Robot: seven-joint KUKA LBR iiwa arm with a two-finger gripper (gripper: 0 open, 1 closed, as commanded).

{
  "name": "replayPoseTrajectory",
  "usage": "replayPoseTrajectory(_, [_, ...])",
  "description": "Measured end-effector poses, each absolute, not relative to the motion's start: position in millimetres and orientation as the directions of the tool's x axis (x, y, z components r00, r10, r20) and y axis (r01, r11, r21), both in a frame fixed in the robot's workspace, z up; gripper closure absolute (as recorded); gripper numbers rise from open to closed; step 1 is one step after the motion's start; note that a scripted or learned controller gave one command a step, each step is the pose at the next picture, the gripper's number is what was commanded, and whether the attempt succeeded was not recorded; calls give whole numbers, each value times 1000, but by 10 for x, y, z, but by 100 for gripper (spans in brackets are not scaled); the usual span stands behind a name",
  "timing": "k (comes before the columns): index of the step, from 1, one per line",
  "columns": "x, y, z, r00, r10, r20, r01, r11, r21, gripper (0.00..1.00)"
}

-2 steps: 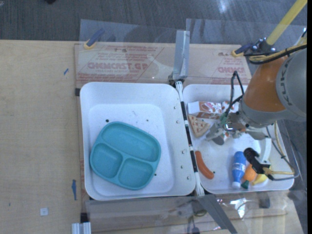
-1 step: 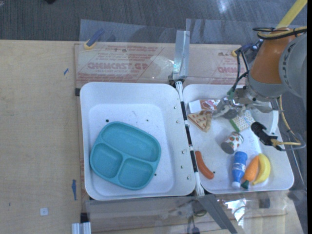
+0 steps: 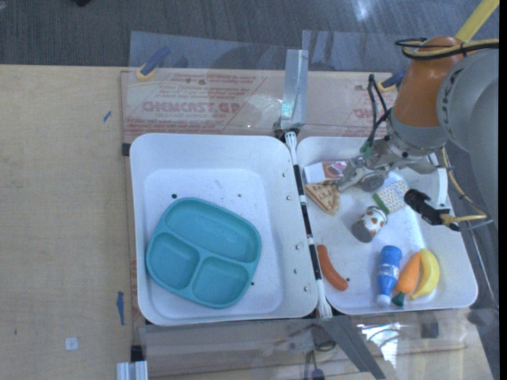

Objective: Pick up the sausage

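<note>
Sausage (image 3: 333, 268): located in right bin (image 3: 463, 291), against its left wall, toward the near edge. Hand (image 3: 358, 172): positioned over far left corner, near pizza slice (image 3: 324, 197); grip state cannot be told.

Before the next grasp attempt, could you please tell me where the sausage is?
The sausage lies in the right bin, near its front-left corner beside the divider, left of the blue bottle.
</note>
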State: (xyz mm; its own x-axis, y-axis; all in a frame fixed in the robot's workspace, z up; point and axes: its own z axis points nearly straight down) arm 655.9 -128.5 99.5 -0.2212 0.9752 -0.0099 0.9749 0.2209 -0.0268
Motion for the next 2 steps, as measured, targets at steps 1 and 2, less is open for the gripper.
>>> replayPoseTrajectory(1, [6612, -1318, 979, -308, 951, -11, 951, 308, -28, 0])
replayPoseTrajectory(2, [6618, -1205, 984, -493, 870, -12, 870, 493, -24, 0])
